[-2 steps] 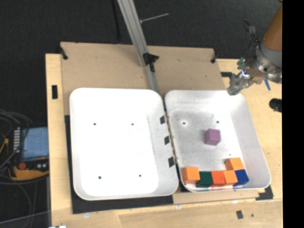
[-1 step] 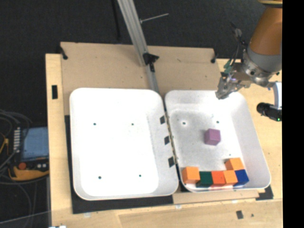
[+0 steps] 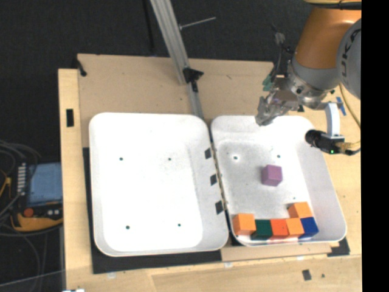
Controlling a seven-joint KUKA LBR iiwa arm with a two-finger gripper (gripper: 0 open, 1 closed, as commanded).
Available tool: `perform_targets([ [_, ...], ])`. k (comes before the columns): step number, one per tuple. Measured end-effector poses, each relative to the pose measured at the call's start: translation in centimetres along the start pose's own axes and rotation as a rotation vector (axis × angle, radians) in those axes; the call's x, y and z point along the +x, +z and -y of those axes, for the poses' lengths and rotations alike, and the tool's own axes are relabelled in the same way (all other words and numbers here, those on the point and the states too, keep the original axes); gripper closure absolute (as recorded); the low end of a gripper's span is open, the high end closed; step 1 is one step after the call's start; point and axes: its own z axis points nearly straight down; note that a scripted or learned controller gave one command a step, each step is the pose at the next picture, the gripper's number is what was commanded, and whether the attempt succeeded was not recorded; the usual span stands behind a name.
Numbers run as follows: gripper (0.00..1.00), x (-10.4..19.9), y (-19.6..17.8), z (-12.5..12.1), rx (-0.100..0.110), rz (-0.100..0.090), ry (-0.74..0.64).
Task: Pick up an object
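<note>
A purple cube (image 3: 272,175) sits alone near the middle of the right bin (image 3: 243,140). Along that bin's front edge lies a row of blocks: an orange one (image 3: 244,223), a dark green one (image 3: 262,229), a red-orange one (image 3: 279,227), further orange ones (image 3: 298,212) and a blue one (image 3: 309,225). My gripper (image 3: 265,118) hangs over the bin's far rim, well behind the purple cube and above it. Nothing shows between its fingers.
The left bin (image 3: 152,181) lies beside the right one, with small clips (image 3: 214,179) along their shared edge. A slanted metal rail (image 3: 173,38) rises behind the bins. A black fitting with cable (image 3: 325,140) sits at the right bin's far right rim.
</note>
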Motion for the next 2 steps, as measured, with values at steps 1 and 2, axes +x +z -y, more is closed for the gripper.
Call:
perform_targets([
  [1,1.00,5.3,-0.3,1.1,0.001,0.000,0.000],
  [2,1.00,11.4,0.4,2.0,0.002,0.000,0.000],
])
